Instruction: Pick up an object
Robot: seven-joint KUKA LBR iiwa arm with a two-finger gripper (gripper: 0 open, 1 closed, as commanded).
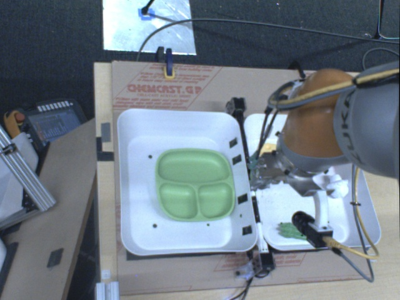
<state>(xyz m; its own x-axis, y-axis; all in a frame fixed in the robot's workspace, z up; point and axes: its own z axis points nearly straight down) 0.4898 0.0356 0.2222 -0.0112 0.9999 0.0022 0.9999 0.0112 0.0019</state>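
Green, leafy-looking soft object (pixel 288 230) lies in my right white bin's (pixel 369 224) near corner — my gripper (pixel 262 172) hangs above, finger state unclear.

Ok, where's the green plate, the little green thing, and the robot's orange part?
green plate (pixel 195 184), camera view, its middle ridge
little green thing (pixel 288 230), camera view, its middle
orange band (pixel 315 114), camera view, its rounded top

Small green object (pixel 289 230), lying flat (partly hidden), low in the right bin (pixel 362 227), just below my gripper (pixel 265 172)
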